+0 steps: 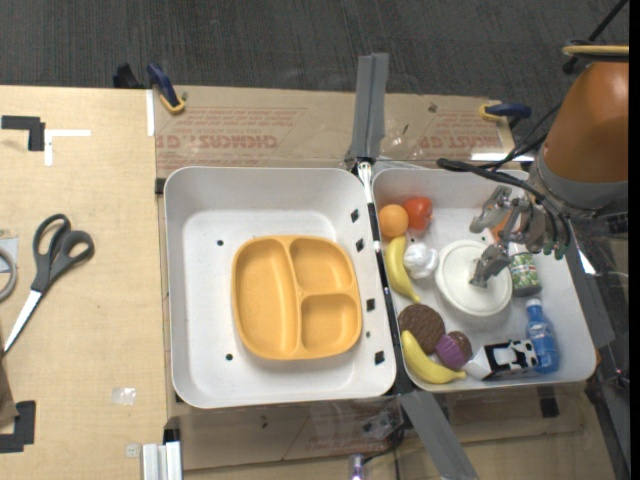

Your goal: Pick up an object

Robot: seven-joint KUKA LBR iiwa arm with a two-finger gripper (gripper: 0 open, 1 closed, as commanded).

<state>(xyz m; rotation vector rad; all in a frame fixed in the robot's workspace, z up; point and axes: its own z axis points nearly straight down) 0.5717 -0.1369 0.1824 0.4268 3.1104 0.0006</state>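
Overhead, wood bench, scissors left, dark floor maybe.

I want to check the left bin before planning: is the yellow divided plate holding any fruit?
No. The yellow divided plate lies bare in the left bin, while the bananas and other fruit sit in the right bin.

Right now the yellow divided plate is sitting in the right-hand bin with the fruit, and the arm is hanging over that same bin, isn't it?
Not quite. The yellow divided plate lies by itself in the left bin, not with the fruit. The rest holds: the camera view shows the gripper over the right bin, above a white bowl, with the bananas and the orange beside it.
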